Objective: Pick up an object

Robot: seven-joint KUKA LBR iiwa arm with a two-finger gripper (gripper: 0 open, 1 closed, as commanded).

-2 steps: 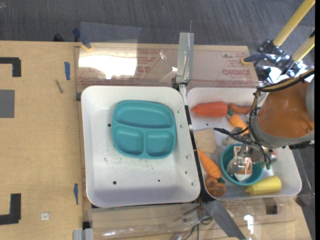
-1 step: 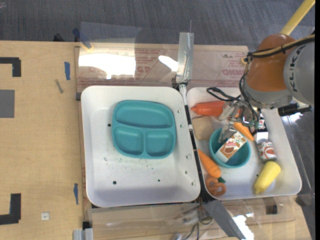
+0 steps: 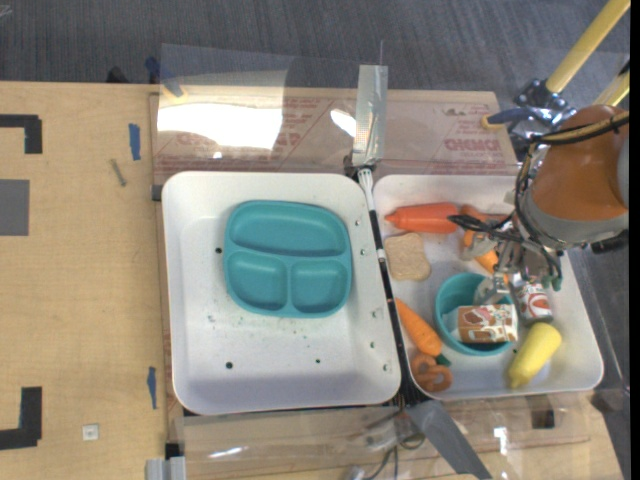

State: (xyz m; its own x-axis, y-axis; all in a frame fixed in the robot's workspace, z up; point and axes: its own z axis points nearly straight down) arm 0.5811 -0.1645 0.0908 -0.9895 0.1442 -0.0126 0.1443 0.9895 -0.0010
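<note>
left bin point(image 3: 190, 368) holds a teal tray point(image 3: 288, 258); gripper point(image 3: 515, 268), grip unclear, over right bin's point(image 3: 580, 353) bowl point(image 3: 452, 313).

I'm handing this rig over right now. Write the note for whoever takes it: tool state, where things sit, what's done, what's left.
Tool: low in the right bin, above the teal bowl; open or shut cannot be told.
Right bin: small carton resting on the bowl, yellow piece beside it, carrot at the far end, another carrot at the left wall, bread slice.
Left bin: teal divided plate.
Done: arm brought down over the objects.
Left: nothing seen held yet; grasp and lift one object.
</note>
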